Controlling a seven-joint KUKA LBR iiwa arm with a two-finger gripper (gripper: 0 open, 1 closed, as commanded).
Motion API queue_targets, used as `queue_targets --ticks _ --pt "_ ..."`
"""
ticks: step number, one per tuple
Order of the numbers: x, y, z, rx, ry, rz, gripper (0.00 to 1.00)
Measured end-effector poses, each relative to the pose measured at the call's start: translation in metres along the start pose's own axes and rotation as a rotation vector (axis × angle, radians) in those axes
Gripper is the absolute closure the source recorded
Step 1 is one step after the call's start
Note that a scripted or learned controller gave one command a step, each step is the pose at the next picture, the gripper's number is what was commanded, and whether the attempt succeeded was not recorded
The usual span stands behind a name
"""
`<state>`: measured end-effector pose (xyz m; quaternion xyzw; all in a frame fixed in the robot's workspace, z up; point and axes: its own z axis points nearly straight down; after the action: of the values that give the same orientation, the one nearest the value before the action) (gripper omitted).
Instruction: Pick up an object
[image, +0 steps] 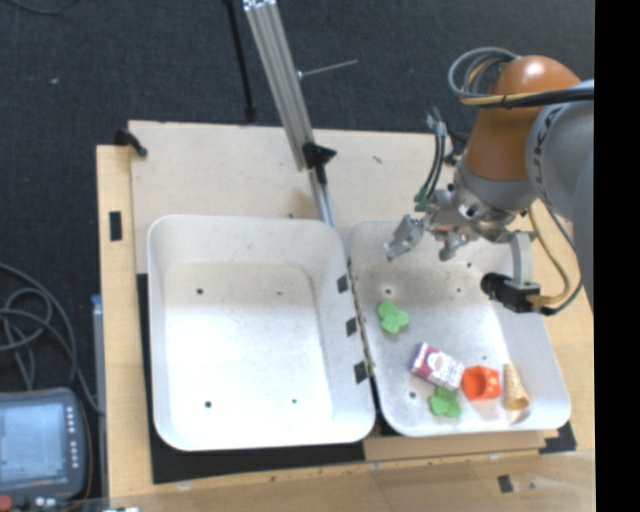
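My gripper hangs over the back of the right bin, its two fingers spread apart and nothing between them. In that bin lie a green clover-shaped piece, a pink and white carton, a small green piece, an orange-red cup-like object and a tan cone. The green clover-shaped piece is closest to the gripper, a little toward the front and left of it. The other objects cluster near the bin's front right corner.
The left bin stands beside the right one, with black clips along their shared edge. A slanted metal post rises from the back of the bench. Cables and a black fitting hang off the wrist.
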<state>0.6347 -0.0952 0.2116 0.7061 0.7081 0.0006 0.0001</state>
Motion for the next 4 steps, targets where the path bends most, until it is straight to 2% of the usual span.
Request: queue_targets --ticks 1,2,3,4 --pt "0.0 0.0 0.0 0.0 0.0 0.001 0.0" --pt "-0.005 0.0 0.043 0.004 -0.003 0.004 0.0" --pt "-0.008 -0.004 0.105 0.005 -0.003 0.005 0.0" --pt "-0.009 -0.003 0.111 0.002 -0.002 0.007 0.0"
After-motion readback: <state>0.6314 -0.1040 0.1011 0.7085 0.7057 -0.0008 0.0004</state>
